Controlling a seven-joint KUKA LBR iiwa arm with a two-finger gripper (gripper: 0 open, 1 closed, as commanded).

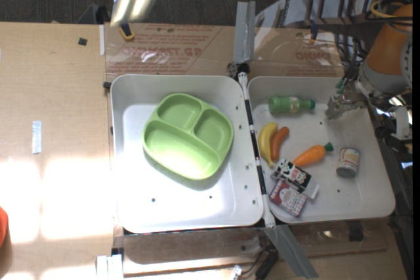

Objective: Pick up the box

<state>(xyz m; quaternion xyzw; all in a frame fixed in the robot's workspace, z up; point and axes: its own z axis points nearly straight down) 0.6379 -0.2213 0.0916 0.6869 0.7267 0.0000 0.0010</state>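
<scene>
1. The gripper (pixel 340 106) hangs over the far right part of the right bin (pixel 387 201), low above the bin floor. Whether it is spread or closed I cannot tell, as the view is too small and cluttered there; nothing is seen held by it.

2. The box (pixel 289 196) lies well apart from the gripper, toward the near left corner of the same bin, flat on the floor. A small black-and-white carton (pixel 293 174) rests touching its far edge, perhaps overlapping it.

3. Between gripper and box lies a carrot (pixel 310 154). A can (pixel 348 162) stands nearer to the gripper, on its near side. A bottle (pixel 291 103) lies just left of the gripper, and a banana (pixel 266 141) and a sausage (pixel 279 140) sit farther left, beyond the carrot.

4. Judged step: the approach has not yet reached the box; the grasp is still to come.

5. Next move, as I judge it: travel toward the near left, passing over the carrot and clear of the can, then descend over the box.

6. The grasp calls for a spread wide enough to span the box's narrow side, and a placing away from the carton, lest both be caught together.
</scene>
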